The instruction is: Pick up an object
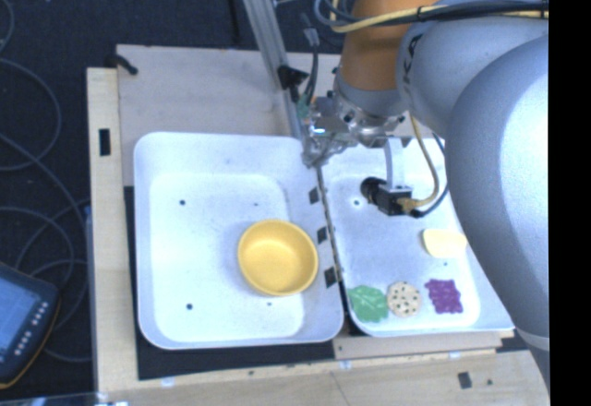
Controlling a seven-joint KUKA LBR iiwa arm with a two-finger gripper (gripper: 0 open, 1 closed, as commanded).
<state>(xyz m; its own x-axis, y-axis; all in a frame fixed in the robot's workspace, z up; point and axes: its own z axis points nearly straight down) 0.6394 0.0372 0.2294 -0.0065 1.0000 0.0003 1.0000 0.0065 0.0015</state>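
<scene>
Camera view looks down on two white bins, and the seam between them serves as the landmark for every place below. Nearest the viewer, just right of the seam's near end, three small flat things lie in a row along the right bin's front wall: a green piece, a round cookie and a purple piece. They are close together but apart, probably because they have slid to the low front edge. Left of the seam, at about the same depth, a yellow bowl sits upright on the floor of the left bin, well clear of its walls, which would leave room for fingers around its rim. Further back and well right of the seam, a pale yellow piece lies flat, partly under the arm. Beyond that, a black fitting with a cable hangs over the right bin. Farthest, at the seam's far end, the hand hangs low over the bin rims, with nothing visible in it. Whether it is released or clenched I cannot tell, since the wrist hides it. No object lies under it, so I judge the pick is not yet made; any of the listed things could be the target. The table shows bare beyond.
</scene>
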